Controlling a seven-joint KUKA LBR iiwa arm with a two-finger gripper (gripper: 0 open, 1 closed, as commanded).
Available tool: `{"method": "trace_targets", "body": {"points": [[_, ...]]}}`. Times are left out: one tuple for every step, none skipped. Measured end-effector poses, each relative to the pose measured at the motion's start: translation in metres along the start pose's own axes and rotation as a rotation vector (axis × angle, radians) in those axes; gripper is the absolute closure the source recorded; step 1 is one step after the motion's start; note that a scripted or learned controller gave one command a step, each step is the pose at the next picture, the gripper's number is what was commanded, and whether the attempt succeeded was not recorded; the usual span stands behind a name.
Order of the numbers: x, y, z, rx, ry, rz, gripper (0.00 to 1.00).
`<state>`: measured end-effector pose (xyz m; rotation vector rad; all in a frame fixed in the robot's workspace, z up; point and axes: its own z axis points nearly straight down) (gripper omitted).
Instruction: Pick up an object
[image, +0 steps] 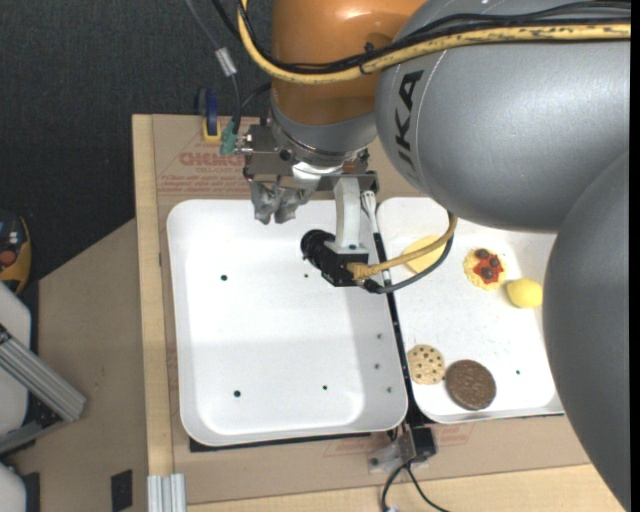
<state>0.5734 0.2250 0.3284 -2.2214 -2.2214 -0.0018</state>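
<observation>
My gripper (276, 208) hangs over the far edge of the left bin (200, 330), below the orange wrist band. Nothing shows under it but bare white floor. The loose objects all lie in the right bin (540, 400): a small pastry with a red top (486, 267), a yellow lemon-shaped piece (523, 293), a pale chip cookie (426, 363) and a dark brown round cookie (469, 384). My gripper is well to the left of all of them, across the divider between the bins.
The big grey arm covers the upper right of the view and part of the right bin. A black fitting (325, 256) and a yellow cable (415, 256) hang from the wrist over the divider. A cardboard sheet (150, 300) lies under both bins.
</observation>
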Motion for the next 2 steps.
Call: {"method": "trace_targets", "body": {"points": [[0.001, 0.0, -0.011, -0.002, 0.001, -0.001, 1.0], [0.001, 0.001, -0.021, -0.004, 0.001, -0.001, 1.0]]}}
